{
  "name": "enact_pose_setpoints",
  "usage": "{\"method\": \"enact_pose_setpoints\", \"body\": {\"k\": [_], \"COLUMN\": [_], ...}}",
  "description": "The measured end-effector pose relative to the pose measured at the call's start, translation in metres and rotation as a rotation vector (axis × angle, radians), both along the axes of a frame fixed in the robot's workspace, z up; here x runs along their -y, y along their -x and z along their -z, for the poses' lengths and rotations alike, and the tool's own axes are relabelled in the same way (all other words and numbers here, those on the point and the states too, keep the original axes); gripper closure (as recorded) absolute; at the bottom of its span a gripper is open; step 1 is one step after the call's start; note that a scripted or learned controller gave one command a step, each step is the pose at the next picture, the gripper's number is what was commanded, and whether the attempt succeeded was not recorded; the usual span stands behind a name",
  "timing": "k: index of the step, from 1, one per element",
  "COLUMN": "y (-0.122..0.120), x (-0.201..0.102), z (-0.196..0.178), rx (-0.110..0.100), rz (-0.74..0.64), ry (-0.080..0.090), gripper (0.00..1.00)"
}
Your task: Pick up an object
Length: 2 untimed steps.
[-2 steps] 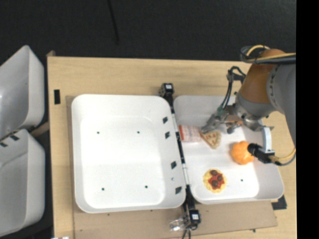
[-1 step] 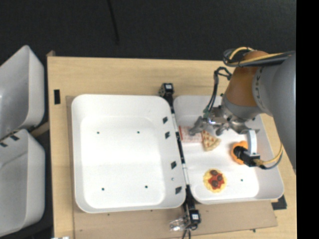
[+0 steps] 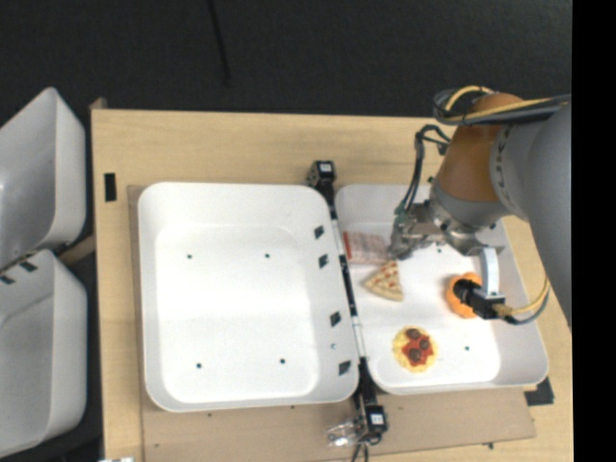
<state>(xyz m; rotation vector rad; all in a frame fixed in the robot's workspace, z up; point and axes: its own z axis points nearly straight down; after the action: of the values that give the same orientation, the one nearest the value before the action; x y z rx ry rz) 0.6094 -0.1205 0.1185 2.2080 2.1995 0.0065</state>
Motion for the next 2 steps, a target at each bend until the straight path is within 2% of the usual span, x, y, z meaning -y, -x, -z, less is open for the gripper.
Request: {"method": "enact_pose_setpoints", "body": {"k": [1,2], "y": [0.017,0.053], "x": [-0.064,-0.039], "z": [-0.177,-0.077], "rx": [0.0,-0.03], "rz": [-0.012,-0.001], "ry": [-0.015,-0.014], "gripper": [1.0,1.0]}}
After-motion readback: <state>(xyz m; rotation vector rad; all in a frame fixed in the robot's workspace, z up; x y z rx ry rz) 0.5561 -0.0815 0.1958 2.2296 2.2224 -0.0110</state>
